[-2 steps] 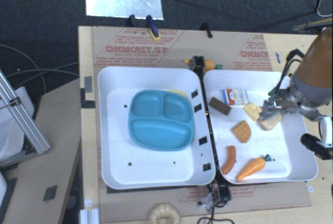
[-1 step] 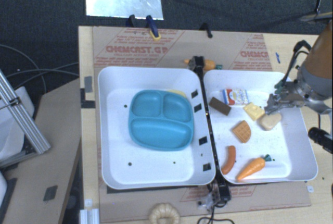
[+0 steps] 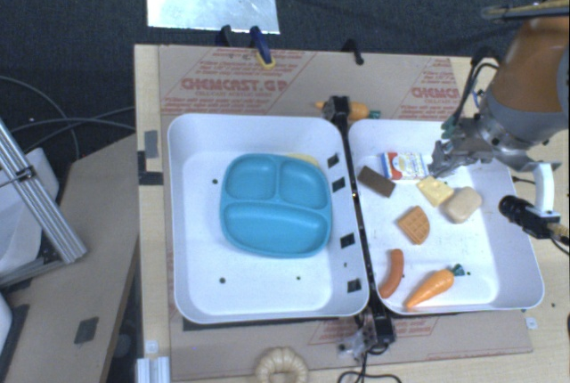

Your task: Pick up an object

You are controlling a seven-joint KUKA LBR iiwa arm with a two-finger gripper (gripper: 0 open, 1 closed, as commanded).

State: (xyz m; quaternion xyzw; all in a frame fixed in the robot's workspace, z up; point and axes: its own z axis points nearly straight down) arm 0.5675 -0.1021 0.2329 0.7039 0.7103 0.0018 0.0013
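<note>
— Gripper (image 3: 443, 160) sits low in the right bin (image 3: 517, 283), at three o'clock of the scene; open or closed, I cannot tell.

— And the objects?

— Nearest, a carrot (image 3: 429, 286) at five o'clock, a sausage (image 3: 392, 272) beside it; then a cracker (image 3: 413, 224); farther, a yellow block (image 3: 435, 191) just below the gripper; a blue tray (image 3: 274, 204) fills the left bin (image 3: 191, 221).
</note>
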